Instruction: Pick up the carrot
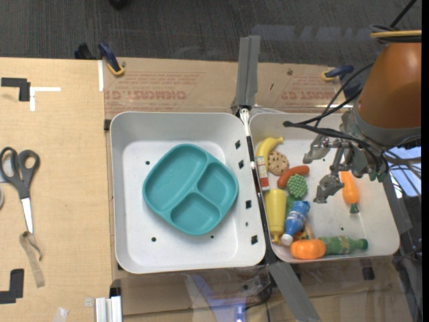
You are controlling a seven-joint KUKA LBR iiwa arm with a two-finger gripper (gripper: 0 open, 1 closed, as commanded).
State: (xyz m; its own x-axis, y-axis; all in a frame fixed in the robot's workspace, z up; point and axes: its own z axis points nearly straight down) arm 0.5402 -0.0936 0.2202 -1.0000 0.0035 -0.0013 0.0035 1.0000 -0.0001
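Note:
The carrot (349,188) is small and orange with a green stub at its lower end. It sits in the right part of the right bin (383,232), tilted slightly. My gripper (334,177) hangs over that bin under the orange-banded wrist, directly against the carrot's left side. The wrist and cables hide the carrot's upper end, so contact between gripper and carrot is unclear.
The right bin also holds a banana (268,146), a cookie (277,161), a red sausage (293,174), broccoli (297,188), a yellow bottle (275,210), a blue bottle (295,221), an orange (308,249) and a green bottle (343,245). A teal divided plate (191,188) lies in the left bin (127,200). Scissors (20,173) lie far left.

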